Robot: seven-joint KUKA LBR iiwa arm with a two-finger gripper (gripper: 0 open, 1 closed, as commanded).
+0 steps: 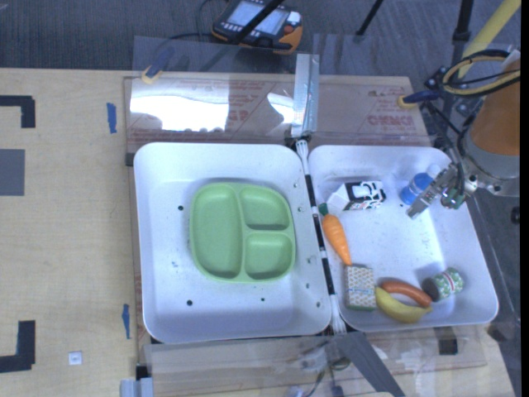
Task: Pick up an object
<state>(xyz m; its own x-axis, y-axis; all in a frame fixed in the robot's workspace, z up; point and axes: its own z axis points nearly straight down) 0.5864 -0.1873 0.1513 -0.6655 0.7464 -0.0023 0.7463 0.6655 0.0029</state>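
The gripper [430, 195] hung over the upper right part of the right bin [475, 296], and a blue object [416, 188] seemed to sit between its fingers, though the view was too blurred to be sure. A black-and-white toy [362, 193] lay to its left. The carrot [336, 236], box [359, 287], banana [400, 304] and can [446, 284] lay lower. A green plate [243, 231] sat in the left bin [157, 222].

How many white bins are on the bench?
2. The left bin holds a green divided plate. The right bin holds a carrot, a banana and other small things.
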